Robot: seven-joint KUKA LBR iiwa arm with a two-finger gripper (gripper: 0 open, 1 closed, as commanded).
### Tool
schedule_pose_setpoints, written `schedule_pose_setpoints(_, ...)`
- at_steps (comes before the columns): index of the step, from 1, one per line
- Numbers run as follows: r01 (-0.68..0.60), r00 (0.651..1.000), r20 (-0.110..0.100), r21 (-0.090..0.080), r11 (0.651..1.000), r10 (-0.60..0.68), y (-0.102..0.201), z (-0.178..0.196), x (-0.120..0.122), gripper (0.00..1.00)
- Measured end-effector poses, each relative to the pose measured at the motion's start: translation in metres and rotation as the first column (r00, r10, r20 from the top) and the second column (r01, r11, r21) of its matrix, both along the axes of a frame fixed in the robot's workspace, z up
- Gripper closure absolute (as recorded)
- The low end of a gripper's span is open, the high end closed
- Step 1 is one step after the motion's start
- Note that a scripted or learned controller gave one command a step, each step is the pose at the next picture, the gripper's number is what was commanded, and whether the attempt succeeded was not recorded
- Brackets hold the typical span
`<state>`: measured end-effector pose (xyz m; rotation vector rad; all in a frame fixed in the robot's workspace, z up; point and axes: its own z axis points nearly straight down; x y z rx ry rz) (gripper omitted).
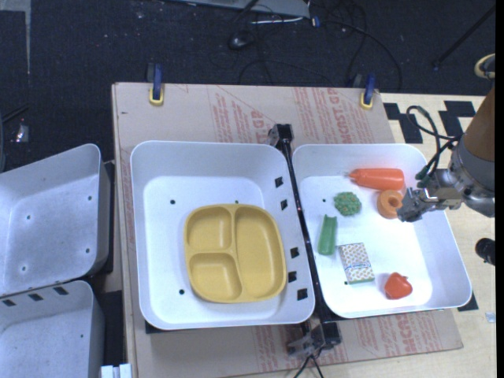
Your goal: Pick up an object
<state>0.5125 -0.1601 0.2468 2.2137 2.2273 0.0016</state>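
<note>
A cardboard-topped bench (205, 116) carries two shallow white bins side by side. The left bin (157, 172) holds a yellow divided plate (235, 252) with three compartments, lying flat near the bin's middle. The right bin (441, 266) holds the smaller things. The grey arm (480, 156) reaches in from the right edge, and its gripper (411, 205) hangs over the bin's upper right part, just beside an orange ring-shaped piece (389, 202); the dark fingertips blur together here, so whether they are spread or pressed together cannot be told, and nothing is clearly seen between them. An orange carrot (378, 178) lies along the far side of the bin, just above the ring. A green pepper-like stick (327, 235) lies near the bin's left wall, tilted a little off upright. Beside it to the right sits a small patterned box (357, 262). A green broccoli floret (346, 204) rests between the carrot and the stick. A red pepper (398, 286) sits near the front edge, well apart from the gripper.
</note>
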Motion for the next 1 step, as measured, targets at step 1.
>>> schedule_pose_setpoints(1,-0.001,1.0,0.001,0.0,1.0,0.001,0.0431,0.0052,0.0182,1.0)
